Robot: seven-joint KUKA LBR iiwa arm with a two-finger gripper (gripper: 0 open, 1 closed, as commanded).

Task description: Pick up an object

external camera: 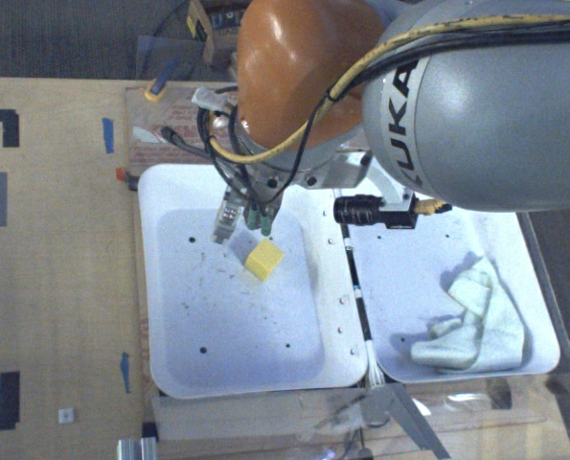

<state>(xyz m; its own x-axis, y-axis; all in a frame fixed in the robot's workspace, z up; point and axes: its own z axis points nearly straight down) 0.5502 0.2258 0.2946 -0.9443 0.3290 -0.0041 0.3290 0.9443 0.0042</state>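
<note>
Camera view. Two shallow white bins sit side by side on the wooden tabletop (pixel 55 286). The left bin (pixel 170 353) holds one yellow cube (pixel 264 260), lying tilted at about 1 o'clock from the bin's centre, on the flat floor and apart from all four walls. The nearest wall is the top one, at 12 o'clock of the cube; the right wall lies further off at 3 o'clock. The floor from 6 through 9 o'clock of the cube is bare apart from small dark specks and holes.

The right bin (pixel 543 353) holds a crumpled white cloth (pixel 471 324) in its lower half, close to the bottom rim at 6 o'clock and to the right wall. The bins' inner rims touch along the middle seam.

Arm: the grey KUKA link (pixel 486 94) enters from 3 o'clock across the top of the right bin; the orange band (pixel 294 56) sits above the top rim of the left bin. Cables hang from the wrist. The gripper (pixel 241 220) points down into the upper part of the left bin, its tips just beside the cube at 10 to 11 o'clock. The cube is not between the jaws. Jaws: cannot tell whether parted or closed; the tips are small and partly masked by cables.
</note>
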